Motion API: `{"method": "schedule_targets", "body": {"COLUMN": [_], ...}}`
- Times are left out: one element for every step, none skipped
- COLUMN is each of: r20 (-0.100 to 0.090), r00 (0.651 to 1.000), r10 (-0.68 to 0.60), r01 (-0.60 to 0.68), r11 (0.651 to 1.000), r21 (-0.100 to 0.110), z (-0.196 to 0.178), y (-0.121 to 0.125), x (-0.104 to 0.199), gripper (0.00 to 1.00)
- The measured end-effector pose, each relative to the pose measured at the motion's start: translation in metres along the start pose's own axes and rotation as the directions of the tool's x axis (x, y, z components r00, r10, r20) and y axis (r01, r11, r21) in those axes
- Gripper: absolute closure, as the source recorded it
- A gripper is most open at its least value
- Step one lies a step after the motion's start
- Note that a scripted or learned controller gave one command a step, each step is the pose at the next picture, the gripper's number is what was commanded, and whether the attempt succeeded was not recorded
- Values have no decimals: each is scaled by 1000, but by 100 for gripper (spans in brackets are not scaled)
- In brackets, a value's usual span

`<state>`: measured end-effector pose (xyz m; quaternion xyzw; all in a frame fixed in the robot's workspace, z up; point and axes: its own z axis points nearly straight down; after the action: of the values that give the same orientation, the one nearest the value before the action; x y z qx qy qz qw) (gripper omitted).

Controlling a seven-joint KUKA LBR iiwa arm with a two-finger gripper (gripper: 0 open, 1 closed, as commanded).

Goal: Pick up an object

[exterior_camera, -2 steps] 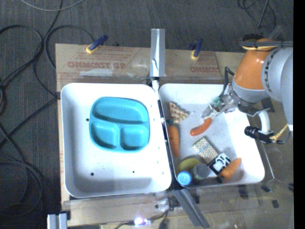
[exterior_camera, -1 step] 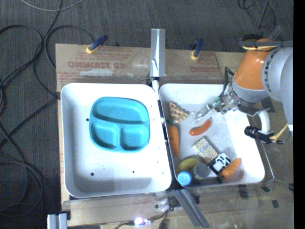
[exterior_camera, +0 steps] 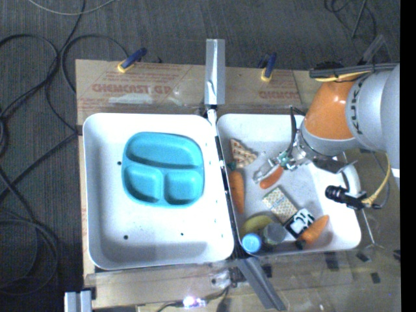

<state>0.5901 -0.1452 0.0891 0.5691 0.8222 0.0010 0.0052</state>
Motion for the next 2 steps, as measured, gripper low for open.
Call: {"method": "schedule_targets", "body": {"r20": [-2, -4], "r00": [997, 997], "r10": [74, 73], "r01": [-74, -73], "r11": [997, 997], "r21": [-4, -7], "z": [0, -10], "y": [0, 2], "x": [18, 19], "gripper": [0, 100]}}
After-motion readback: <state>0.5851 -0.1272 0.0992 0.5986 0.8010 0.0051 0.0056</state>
